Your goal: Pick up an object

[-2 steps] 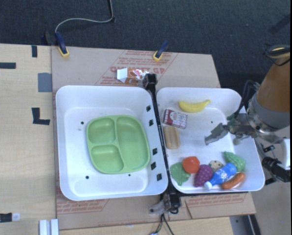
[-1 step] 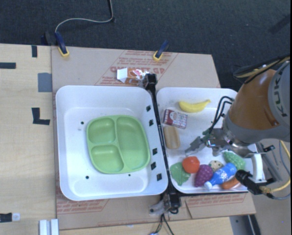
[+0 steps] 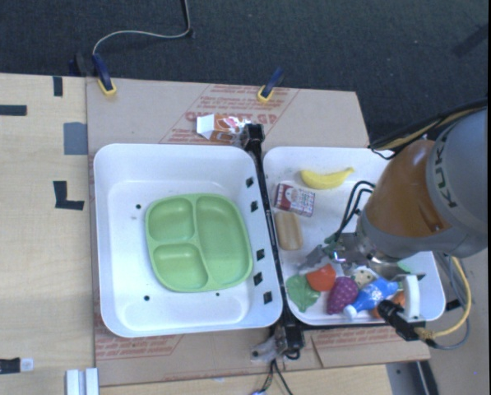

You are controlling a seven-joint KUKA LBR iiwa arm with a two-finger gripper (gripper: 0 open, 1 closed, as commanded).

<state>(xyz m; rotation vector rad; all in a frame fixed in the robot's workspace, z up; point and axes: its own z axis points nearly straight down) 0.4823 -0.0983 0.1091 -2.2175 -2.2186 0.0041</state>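
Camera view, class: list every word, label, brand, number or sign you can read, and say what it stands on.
"KU": white letters on the grey arm, cut off at the picture's edge.
Red print on the cardboard sheet above the bins: too blurred to read.
Label on the small red-and-white carton in the right bin: too small to read.

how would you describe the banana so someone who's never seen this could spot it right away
Look at the right bin, the one the grey and orange arm reaches into. Near its far edge lies the banana, just beyond a small red carton. It is the bin's one plain yellow curved thing.
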